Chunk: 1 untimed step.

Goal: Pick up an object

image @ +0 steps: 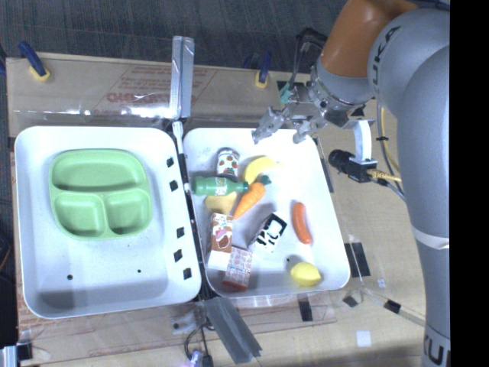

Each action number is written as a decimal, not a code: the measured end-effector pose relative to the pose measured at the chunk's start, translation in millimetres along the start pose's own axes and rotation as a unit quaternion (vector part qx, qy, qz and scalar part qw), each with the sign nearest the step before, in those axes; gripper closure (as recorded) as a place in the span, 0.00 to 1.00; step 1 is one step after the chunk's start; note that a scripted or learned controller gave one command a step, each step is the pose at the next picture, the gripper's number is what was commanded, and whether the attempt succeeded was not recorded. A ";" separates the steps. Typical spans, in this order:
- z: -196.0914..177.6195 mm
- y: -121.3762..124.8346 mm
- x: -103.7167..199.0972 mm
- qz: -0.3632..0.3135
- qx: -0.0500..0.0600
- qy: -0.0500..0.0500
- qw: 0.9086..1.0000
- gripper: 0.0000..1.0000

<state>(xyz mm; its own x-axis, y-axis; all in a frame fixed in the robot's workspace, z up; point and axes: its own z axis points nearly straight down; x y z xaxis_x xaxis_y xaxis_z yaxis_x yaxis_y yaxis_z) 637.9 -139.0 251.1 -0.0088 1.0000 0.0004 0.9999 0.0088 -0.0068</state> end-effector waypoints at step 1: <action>160.3 -6.6 -25.3 -0.033 -0.002 -0.001 0.999 0.00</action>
<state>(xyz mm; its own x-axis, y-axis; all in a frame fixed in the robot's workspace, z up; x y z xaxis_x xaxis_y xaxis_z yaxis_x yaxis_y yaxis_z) 630.4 -164.3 90.8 -0.0752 0.9972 -0.0005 0.9972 0.0752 -0.0036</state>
